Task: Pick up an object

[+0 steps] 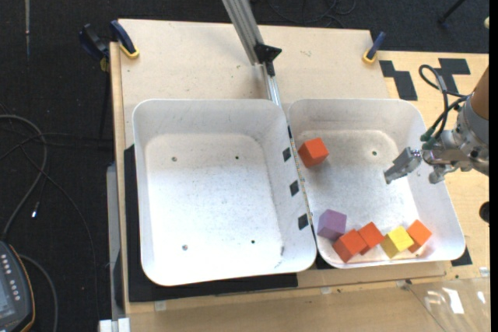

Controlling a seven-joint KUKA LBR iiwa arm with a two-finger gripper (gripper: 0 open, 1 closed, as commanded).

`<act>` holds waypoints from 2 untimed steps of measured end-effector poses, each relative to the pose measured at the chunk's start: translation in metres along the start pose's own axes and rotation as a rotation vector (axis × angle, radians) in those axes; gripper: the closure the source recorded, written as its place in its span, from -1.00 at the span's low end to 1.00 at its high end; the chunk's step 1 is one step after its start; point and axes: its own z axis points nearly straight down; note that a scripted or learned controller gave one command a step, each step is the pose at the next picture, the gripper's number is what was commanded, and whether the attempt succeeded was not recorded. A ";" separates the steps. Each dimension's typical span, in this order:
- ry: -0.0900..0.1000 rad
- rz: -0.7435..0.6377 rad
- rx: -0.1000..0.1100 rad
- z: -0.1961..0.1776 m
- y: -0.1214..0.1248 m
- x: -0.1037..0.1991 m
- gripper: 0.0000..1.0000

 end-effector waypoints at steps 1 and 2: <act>0.001 -0.005 0.003 0.030 0.000 0.028 -1.00; 0.003 -0.012 -0.002 0.005 0.013 0.119 -1.00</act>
